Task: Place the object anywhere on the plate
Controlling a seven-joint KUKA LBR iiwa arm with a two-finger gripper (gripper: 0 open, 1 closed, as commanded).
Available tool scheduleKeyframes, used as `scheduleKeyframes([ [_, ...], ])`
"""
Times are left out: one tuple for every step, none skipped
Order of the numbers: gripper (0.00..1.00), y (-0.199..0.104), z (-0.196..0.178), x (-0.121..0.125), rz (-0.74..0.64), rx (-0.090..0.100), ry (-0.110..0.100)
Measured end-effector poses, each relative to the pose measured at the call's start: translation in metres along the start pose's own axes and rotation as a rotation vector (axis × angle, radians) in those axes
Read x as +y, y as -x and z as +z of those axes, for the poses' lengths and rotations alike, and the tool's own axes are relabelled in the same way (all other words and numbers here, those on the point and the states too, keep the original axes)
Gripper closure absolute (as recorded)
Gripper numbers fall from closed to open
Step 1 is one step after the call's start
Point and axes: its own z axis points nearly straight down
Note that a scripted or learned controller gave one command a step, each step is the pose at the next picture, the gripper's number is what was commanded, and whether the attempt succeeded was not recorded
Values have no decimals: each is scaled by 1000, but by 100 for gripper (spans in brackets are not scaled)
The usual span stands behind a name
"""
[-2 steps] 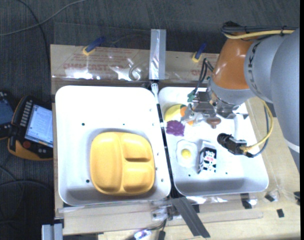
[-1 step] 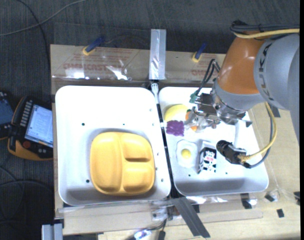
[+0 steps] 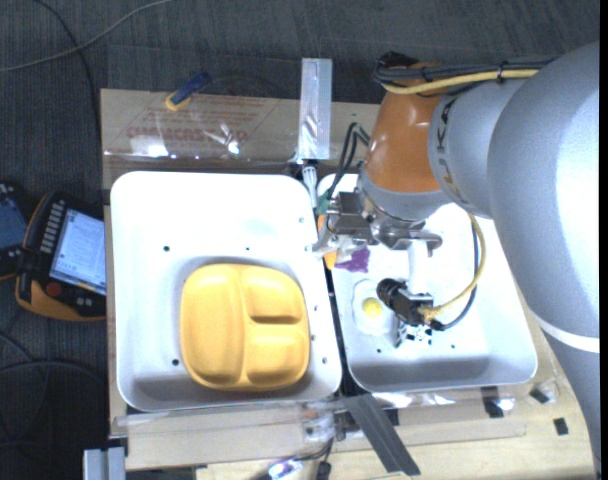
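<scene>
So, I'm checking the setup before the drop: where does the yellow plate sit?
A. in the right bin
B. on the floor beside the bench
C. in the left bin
C: the yellow plate lies inside the left bin, while the arm is over the right bin.

Plate (image 3: 246,326) yellow, plain. Bins (image 3: 154,218) white. Purple obj (image 3: 355,260), yellow-white obj (image 3: 370,308) in rt bin. Arm (image 3: 544,168) grey w/ orange band.
</scene>
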Motion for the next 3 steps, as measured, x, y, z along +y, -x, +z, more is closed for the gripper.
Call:
scheduleKeyframes([
  [100,-64,0,-51,-107,1,0],
  [100,-91,25,-90,-70,0,-2],
  [0,-91,25,-90,-70,0,-1],
])
